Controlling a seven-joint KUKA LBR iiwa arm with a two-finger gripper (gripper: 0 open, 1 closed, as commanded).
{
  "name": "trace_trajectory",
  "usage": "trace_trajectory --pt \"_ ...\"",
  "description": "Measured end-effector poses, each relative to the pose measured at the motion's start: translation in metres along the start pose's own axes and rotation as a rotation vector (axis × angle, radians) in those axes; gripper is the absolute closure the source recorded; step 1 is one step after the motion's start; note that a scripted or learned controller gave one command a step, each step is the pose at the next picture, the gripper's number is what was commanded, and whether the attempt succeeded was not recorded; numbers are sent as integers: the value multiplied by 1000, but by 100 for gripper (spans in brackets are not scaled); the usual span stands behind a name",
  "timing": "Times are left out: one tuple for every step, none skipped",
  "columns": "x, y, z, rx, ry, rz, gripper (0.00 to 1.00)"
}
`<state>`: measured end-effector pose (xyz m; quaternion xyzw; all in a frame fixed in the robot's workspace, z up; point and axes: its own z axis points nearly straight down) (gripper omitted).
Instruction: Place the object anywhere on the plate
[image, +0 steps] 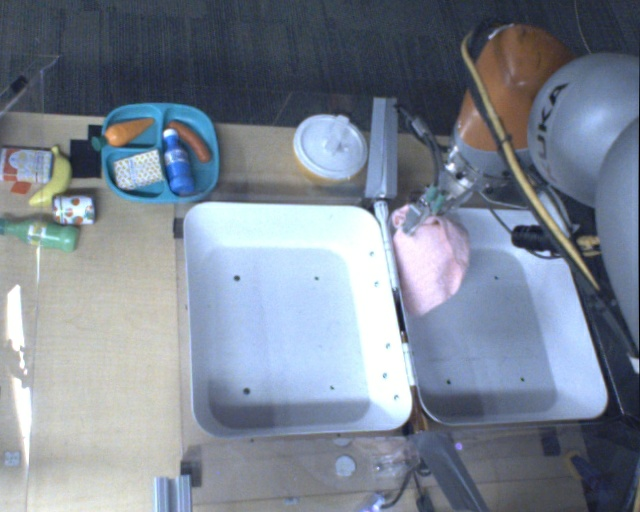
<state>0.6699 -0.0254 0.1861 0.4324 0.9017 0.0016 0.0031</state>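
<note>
While the arm (560, 110) leans over the right bin (520, 380), its gripper (432, 205) pinches a pink cloth (432, 262), which hangs limp.

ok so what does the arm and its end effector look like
The arm has rounded, glossy grey casings with dark lettering on one, and an orange band above the wrist. Yellowish and black cables loop along its outside. The end effector is small and metallic, silver with greenish touches near the tip.
</note>
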Motion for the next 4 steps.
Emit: trace_trajectory --pt "0 3 -40 0 0 -5 100" --pt "54 24 -36 1 3 -410 100" --pt "98 52 -39 -2 2 -811 100" --pt "98 52 -39 -2 1 -811 0"
